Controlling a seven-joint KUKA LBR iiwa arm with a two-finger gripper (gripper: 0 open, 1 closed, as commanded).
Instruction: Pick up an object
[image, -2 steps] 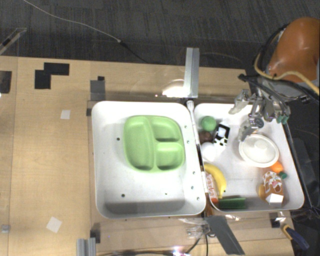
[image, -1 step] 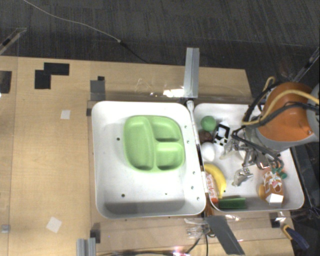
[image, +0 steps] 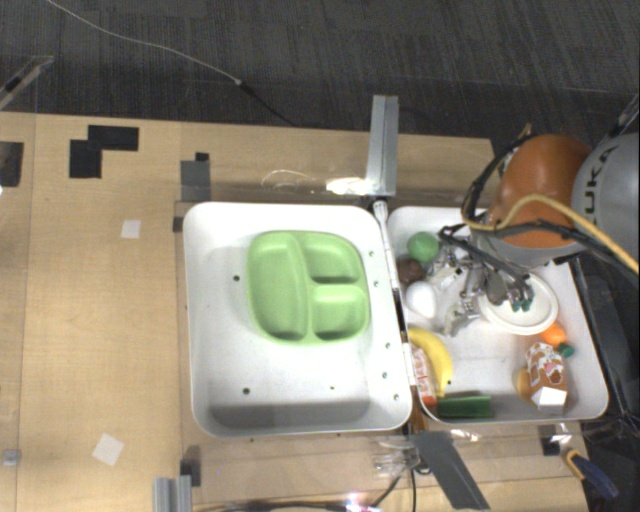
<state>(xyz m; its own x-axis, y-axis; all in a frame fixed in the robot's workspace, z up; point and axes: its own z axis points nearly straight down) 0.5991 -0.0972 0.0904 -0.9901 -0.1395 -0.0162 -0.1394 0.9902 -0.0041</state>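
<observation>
A glossy green plastic divided tray lies in the left bin. In the right bin, the metal end effector hangs just beside a smooth white egg; whether it grips anything cannot be told. A curved yellow banana lies nearby.

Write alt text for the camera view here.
The grey arm's gripper hangs over the right bin among a banana, white egg, green ball and small carton. The left bin holds a green divided tray.
</observation>
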